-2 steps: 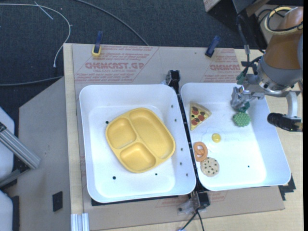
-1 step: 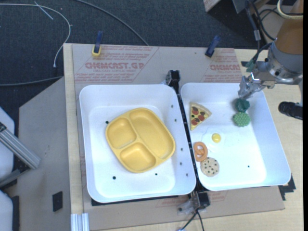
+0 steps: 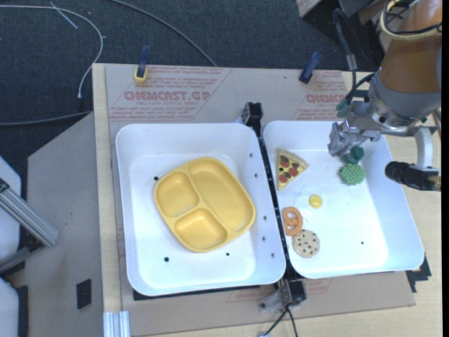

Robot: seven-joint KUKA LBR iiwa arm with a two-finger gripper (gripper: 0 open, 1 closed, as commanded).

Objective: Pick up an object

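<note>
Two shallow white bins are seen side by side on a cardboard-covered bench (image 3: 175, 93). The left bin (image 3: 133, 188) is occupied by a yellow divided tray (image 3: 203, 203) w/ three compartments, lying roughly at the bin's centre, slightly rotated.

In the right bin (image 3: 379, 244), several small toy food items are found. A pizza slice (image 3: 289, 167) is placed near the bin's left wall, upper part. A fried egg (image 3: 315, 201) sits below & right of it. A pretzel (image 3: 292, 220) lies just beside the left wall, & a choc-chip cookie (image 3: 306, 243) is seen just below the pretzel, nearly touching it. A green broccoli-like piece (image 3: 353, 173) is located in the upper-middle of the bin, well apart from the other items.

The arm (image 3: 410, 55), grey w/ orange band, is reached in from the right. The gripper (image 3: 349, 144) is positioned over the right bin's upper part, directly above & touching or nearly touching the top of the green piece. A bit of green is seen at the fingertips, but whether the piece is actually clamped can't be told; finger state isn't resolved at this res.

Two blue clamps (image 3: 143, 67) are fixed along the board's far edge. Cables (image 3: 84, 20) are seen on the dark floor, upper left.
</note>
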